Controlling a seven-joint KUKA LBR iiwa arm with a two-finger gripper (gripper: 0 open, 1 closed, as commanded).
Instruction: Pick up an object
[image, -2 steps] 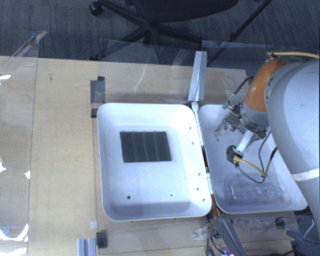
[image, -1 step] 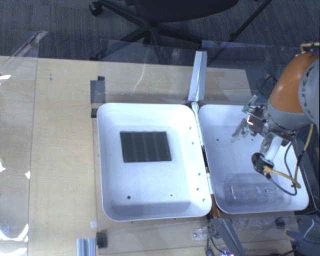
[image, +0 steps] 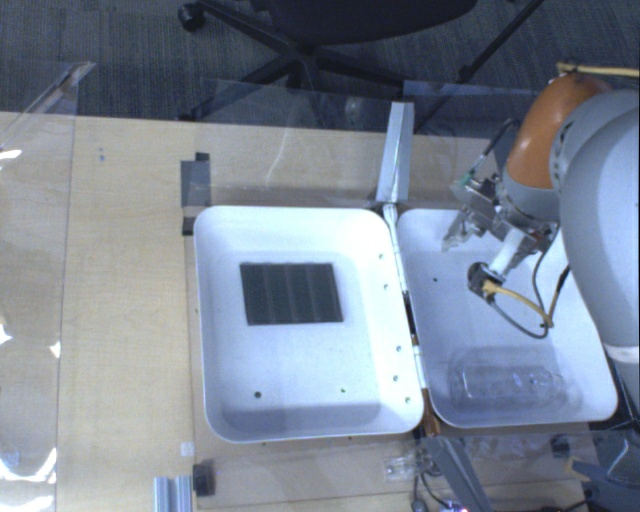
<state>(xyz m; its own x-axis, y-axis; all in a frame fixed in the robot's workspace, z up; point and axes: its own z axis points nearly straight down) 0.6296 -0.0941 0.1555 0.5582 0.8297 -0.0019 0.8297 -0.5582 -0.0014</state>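
Looking at the right bin (image: 600, 400): the tool (image: 470, 222) hangs over its far end, near the wall shared with the left bin (image: 215, 330), and I can't tell its state from this angle, too small and cluttered with the cable (image: 525, 318) looping below the wrist. Nothing visibly between it. The only pickable thing I see is a clear plastic bottle (image: 503, 384) lying on its side at the near end of the same bin, well apart from the tool. The left bin has a dark ribbed mat (image: 292, 294) lying flat, poor target I'd guess. To do this well: travel toward the near end, centre over the bottle's body, close across the short axis, not along it. Clear and round, so likely to roll or slip; come down low before closing. Watch the near rim.
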